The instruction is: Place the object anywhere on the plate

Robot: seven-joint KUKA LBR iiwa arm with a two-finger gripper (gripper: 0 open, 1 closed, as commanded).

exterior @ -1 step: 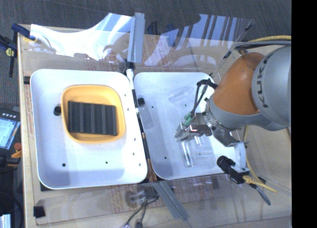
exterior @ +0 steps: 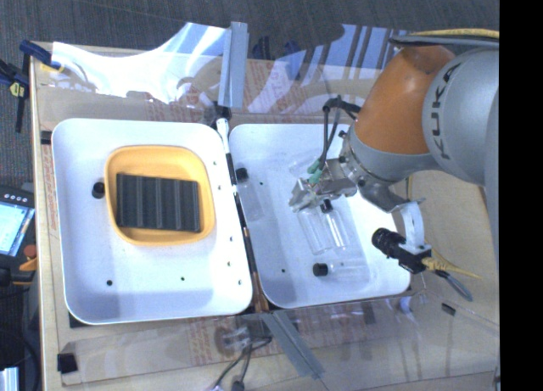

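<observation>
Fingers (exterior: 338, 230): two clear bars, set apart with a moderate gap and nothing between them. They are faint against the white floor.

Gripper (exterior: 327, 237): over the right bin (exterior: 280, 287), near its centre, hanging from the grey arm (exterior: 458, 126) that enters from 3 o'clock.

Object (exterior: 159, 202): dark ridged block, lying flat on the plate. It sits at the plate's middle, slightly toward 6 o'clock, with yellow rim showing on every side.

Plate (exterior: 159, 160): yellow with rounded corners, in the left bin (exterior: 85, 287), at about 9 o'clock from the gripper and well apart from it.

Orientation: the block's long axis runs 9 to 3 o'clock, roughly square to the plate's sides. Its ridges cross the short way, 12 to 6. No end is marked, so it has no clear front.

Status, as a judgement: placement reads as already achieved, since the block rests wholly inside the rim.

Step in hand, as a judgement: keeping clear. To do that well, keep the gripper high and on its own side of the wall between the bins. If it crosses toward 9 o'clock, it should go above the rim so nothing nudges the block off.
</observation>
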